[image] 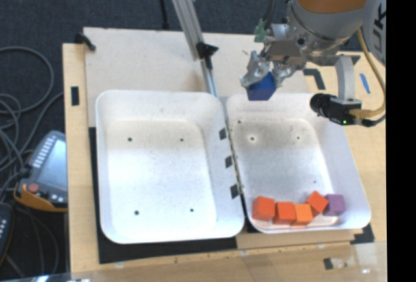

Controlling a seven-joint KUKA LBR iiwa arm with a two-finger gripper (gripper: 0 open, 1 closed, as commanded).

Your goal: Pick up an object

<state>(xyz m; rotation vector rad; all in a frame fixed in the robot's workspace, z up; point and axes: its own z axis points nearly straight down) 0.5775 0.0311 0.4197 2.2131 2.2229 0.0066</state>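
My gripper (263, 81) hangs above the far edge of the right bin (344, 164), shut on a blue block (262, 88) that shows between its fingers, lifted off the bin floor. Along the near wall of the right bin lie several orange blocks (284, 210) in a row, with a purple block (335, 203) at their right end.
The left bin (110, 164) sits beside the right one, sharing a middle rim. A slanted aluminium post (188, 21) rises from behind the bins. Cables and a pendant (45, 164) lie off the bench at the left.
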